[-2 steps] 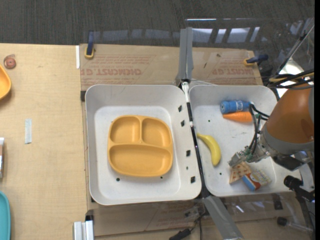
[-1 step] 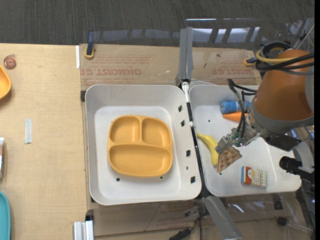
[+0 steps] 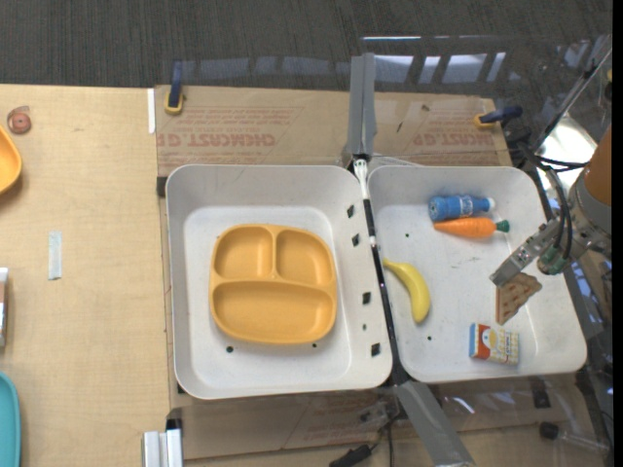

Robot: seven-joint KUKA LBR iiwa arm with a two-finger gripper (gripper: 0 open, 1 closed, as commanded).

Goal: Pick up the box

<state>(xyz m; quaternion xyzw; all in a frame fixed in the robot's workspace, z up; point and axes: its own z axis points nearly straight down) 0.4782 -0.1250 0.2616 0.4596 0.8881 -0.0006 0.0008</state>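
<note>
1. Left bin (image 3: 195, 261), frame centre, holds an orange divided plate (image 3: 274, 284).
2. Right bin (image 3: 409, 353) holds a banana (image 3: 412, 288), carrot (image 3: 467, 228) and blue bottle (image 3: 458, 206).
3. Gripper (image 3: 516, 282) hovers at right edge; I cannot tell its fingers' state.
4. The box (image 3: 494, 343) lies lower right, just below the gripper.

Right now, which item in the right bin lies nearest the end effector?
The small box, just below the end effector; the banana, carrot and blue bottle lie farther off.
</note>
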